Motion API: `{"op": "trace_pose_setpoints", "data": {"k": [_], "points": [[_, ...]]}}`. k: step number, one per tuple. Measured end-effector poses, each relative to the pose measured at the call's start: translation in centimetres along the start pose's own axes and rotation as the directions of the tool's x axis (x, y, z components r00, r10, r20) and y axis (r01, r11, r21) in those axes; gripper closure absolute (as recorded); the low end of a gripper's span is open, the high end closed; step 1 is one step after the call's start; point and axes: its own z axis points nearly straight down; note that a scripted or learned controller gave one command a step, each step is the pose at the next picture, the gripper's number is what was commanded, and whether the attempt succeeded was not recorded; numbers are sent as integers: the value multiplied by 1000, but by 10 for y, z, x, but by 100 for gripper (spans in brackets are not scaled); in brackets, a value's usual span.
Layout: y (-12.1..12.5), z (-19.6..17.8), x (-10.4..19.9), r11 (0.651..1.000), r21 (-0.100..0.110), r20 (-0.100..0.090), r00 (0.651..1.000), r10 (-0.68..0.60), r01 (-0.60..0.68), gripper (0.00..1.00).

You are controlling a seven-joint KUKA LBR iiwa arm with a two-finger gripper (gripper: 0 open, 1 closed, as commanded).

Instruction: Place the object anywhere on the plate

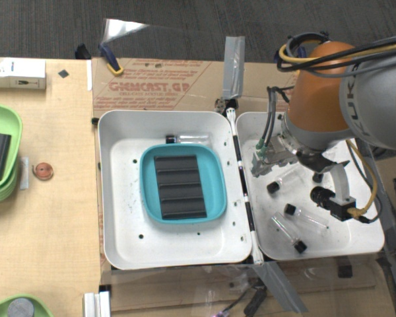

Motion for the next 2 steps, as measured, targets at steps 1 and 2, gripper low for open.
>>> {"op": "trace_pose_setpoints", "data": {"k": [1,2], "points": [[4,-10,59,990,-2,0,990,-139,139,100],[4,-10,59,990,-2,0,990,-139,139,0]]}}
